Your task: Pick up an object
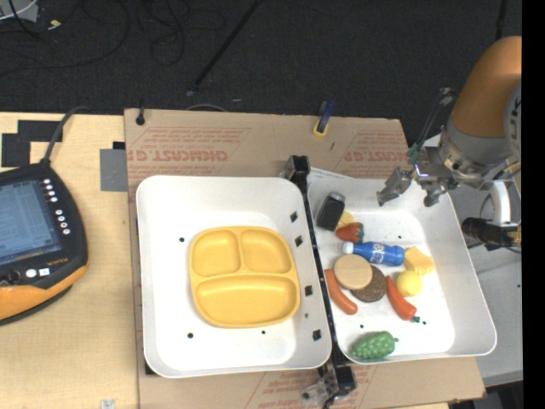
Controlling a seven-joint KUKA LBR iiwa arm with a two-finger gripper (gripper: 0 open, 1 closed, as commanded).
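The right bin point(460, 313) holds several toy foods: a blue bottle point(377, 252), a round burger point(358, 278), a red sausage point(341, 292), a chili pepper point(401, 298), a yellow lemon point(410, 283), a green bumpy vegetable point(373, 346) and a black block point(330, 210). My gripper point(413, 187) hangs above the bin's far right corner, its two dark fingers spread apart with nothing between them. It stands well above and to the right of the objects.
The left bin point(162, 313) carries a yellow divided plate point(243, 276). A teach pendant point(34, 237) lies on the bench at the far left. A black clamp point(300, 170) sits between the bins at the back. Cardboard underlies both bins.
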